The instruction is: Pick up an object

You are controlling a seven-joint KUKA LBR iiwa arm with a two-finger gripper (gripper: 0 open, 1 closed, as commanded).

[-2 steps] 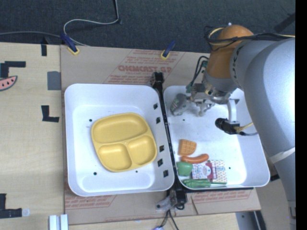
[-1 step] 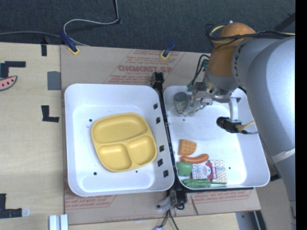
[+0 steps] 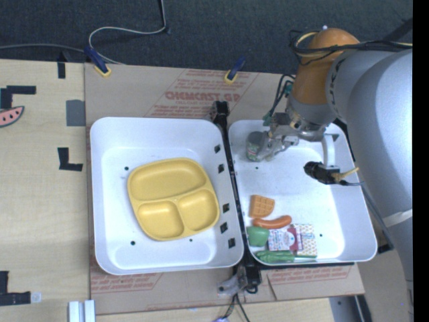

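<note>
Two shallow white plastic bins sit side by side: the left bin (image 3: 107, 200) and the right bin (image 3: 348, 227). One yellow three-compartment plastic tray (image 3: 173, 198) lies in the left bin. The right bin holds one orange waffle-patterned square (image 3: 262, 205), one orange-red toy sausage (image 3: 271, 223), one green toy vegetable (image 3: 257, 236), one flat red-and-white printed packet (image 3: 295, 239), and one small grey-green object (image 3: 255, 147).

A robotics lab: a grey arm (image 3: 375, 113) over white bins (image 3: 107, 180) on a cardboard-covered table (image 3: 194, 92), cables (image 3: 127, 32) trailing.
</note>
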